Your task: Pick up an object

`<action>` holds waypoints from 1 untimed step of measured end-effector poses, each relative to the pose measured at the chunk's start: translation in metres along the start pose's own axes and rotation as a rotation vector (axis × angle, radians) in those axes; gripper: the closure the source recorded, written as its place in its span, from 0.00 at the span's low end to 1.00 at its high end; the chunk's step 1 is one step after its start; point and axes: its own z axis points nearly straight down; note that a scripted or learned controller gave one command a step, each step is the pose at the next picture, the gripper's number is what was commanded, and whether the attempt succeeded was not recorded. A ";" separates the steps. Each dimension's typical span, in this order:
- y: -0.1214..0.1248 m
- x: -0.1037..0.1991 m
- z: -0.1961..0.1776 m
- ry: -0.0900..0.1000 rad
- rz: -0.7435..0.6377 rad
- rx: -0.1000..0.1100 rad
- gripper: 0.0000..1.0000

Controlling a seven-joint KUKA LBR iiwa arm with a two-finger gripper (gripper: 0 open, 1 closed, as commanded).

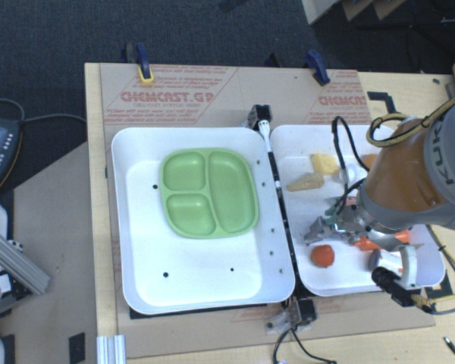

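The right bin (297,146) holds a yellow block (324,163) and a tan wedge-shaped piece (306,181) near its far left. A red ball (323,255) lies near its front. An orange item (378,242) peeks out from under the arm. My gripper (325,225) hangs low over the middle of this bin, pointing left. It is just above and behind the red ball and apart from the tan piece. Nothing shows in its grasp.
The left bin (140,226) holds a green divided plate (209,192). A black divider strip (277,196) runs between the two bins. Blue clamps (316,67) hold the cardboard at the far edge. The arm's bulk covers the right half of the right bin.
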 end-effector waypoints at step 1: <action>0.001 -0.001 -0.013 -0.002 0.002 -0.006 1.00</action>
